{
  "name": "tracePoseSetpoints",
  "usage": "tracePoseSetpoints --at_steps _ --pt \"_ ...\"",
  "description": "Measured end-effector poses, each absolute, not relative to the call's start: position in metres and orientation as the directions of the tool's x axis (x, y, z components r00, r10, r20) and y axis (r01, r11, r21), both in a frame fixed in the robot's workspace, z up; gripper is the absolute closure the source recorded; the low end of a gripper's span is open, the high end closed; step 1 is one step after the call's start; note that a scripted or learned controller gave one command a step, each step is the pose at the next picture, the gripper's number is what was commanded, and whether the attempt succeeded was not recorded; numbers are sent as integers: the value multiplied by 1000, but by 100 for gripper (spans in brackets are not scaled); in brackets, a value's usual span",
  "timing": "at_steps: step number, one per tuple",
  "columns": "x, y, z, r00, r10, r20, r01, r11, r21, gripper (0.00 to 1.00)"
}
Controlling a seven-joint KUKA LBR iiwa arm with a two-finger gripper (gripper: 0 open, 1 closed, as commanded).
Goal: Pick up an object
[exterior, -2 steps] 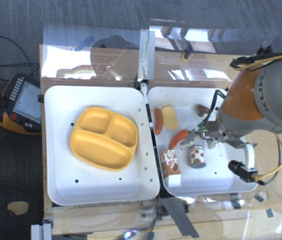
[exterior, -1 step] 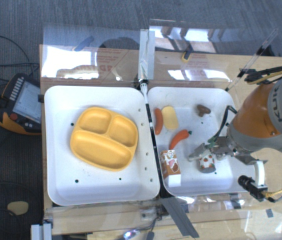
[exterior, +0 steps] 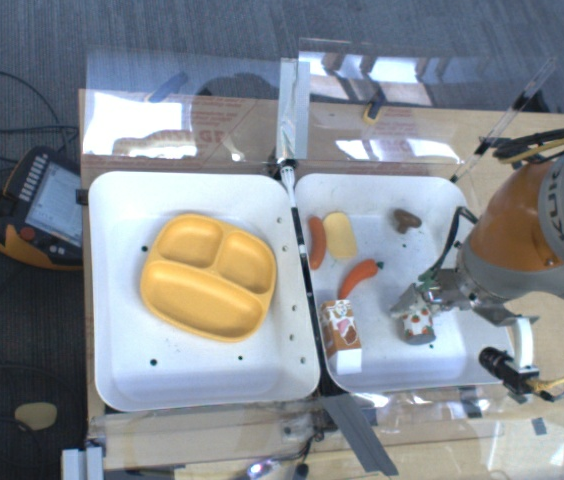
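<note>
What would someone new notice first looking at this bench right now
The big yellow divided plate stands out first, lying alone in the left bin. Next comes the arm's orange band at the right, with the gripper low over a small object in the right bin. Nearer the divider lie a carrot, a sausage, a pale yellow piece and a small carton.

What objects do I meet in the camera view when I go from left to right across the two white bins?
Yellow divided tray → sausage → yellow piece → carrot → small brown object → hand over a small item.
</note>
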State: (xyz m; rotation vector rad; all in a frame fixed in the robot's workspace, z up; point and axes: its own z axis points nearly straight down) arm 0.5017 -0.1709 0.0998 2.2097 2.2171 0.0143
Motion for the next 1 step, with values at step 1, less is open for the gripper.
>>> tracePoseSetpoints --at_steps 1 --pt "492 -125 215 -2 1000 -1 1000 2 -3 100"
